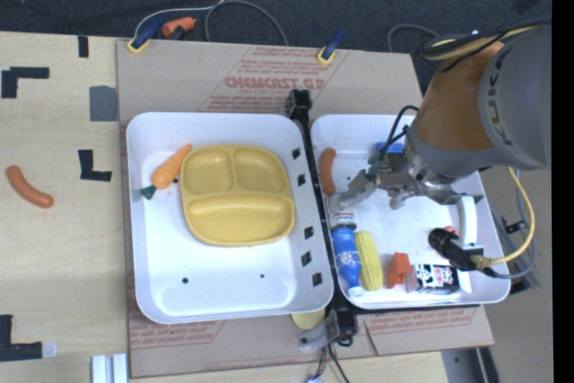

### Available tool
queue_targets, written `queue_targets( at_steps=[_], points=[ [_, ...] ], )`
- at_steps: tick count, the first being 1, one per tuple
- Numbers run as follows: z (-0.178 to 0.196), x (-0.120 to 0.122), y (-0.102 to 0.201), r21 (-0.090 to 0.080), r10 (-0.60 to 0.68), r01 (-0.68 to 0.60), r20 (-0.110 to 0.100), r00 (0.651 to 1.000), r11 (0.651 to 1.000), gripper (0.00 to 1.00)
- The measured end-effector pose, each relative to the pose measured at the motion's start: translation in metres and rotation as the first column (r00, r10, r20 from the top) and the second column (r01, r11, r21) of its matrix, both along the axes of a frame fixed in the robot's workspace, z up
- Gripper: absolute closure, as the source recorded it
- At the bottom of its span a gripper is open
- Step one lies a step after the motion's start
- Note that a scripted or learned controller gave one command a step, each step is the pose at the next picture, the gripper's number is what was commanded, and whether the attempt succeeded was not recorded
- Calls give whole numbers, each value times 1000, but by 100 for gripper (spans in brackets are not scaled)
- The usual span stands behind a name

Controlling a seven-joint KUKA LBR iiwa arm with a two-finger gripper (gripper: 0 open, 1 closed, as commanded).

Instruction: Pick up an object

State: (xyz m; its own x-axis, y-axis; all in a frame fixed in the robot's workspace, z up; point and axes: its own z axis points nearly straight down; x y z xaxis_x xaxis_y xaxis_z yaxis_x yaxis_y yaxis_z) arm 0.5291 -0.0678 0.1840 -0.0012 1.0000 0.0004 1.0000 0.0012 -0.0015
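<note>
Fingers (352, 193) just right of sausage (328, 169), above blue bottle (345, 256).

Two bins (143, 220) (489, 287), two sausages (30, 187) (327, 170) (one outside), one carrot (169, 169), one plate (238, 195).

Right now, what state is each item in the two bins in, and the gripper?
Gripper: low in right bin, near hot dog.
Hot dog: lying along right bin's left wall.
Blue bottle: lying on its side.
Corn cob: lying beside the bottle.
Carrot: lying beside the yellow plate.
Yellow plate: flat in left bin.
</note>
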Motion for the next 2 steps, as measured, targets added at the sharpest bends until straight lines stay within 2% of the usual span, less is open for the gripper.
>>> queue_targets(
  at_steps=[1, 2],
  points=[
    [-95, 4, -29, -2, -3, 3, -5, 1000, 1000, 0],
    [-22, 47, -87, -6, -3, 3, 10, 1000, 1000, 0]
  ],
)
